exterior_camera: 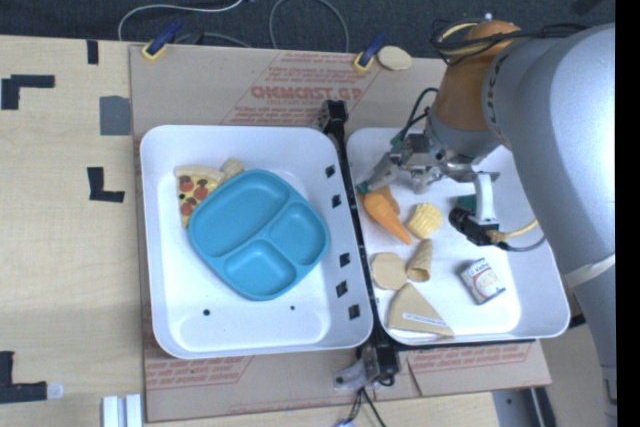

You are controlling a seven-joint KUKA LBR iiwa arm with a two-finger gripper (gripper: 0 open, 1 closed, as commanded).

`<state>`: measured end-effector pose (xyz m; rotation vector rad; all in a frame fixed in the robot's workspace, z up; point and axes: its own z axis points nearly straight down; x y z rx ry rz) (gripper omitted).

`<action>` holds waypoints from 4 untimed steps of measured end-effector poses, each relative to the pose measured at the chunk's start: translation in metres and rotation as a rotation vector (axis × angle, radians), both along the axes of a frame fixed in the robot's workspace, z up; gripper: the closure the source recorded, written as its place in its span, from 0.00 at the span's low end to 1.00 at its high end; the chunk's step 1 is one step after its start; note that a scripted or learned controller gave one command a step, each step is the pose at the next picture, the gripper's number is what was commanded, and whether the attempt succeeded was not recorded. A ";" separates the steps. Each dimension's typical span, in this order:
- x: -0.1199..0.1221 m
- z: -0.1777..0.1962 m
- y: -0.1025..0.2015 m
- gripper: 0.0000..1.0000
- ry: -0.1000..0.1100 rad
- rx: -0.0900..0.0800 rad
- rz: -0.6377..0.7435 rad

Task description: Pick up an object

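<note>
Red "CHEMCAST" print on cardboard sheet [300,93]; fingers [385,173] over carrot [386,215], state unclear.

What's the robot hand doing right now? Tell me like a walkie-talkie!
Hand low in right bin, at carrot's top end. Nothing seen held. Corn, cone close beside carrot.

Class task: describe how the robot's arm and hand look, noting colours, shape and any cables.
The arm is a thick, rounded grey tube with an orange band above the wrist. Thin cables loop over that band. The hand is small, dark grey metal.
</note>
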<state>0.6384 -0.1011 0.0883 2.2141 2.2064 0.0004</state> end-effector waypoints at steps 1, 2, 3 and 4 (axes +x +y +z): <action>0.032 0.046 -0.002 0.00 0.007 0.010 0.006; -0.005 0.100 0.026 0.00 0.010 0.012 0.006; 0.002 0.096 0.045 0.00 0.012 0.012 0.006; 0.002 0.096 0.044 0.00 0.013 0.011 0.005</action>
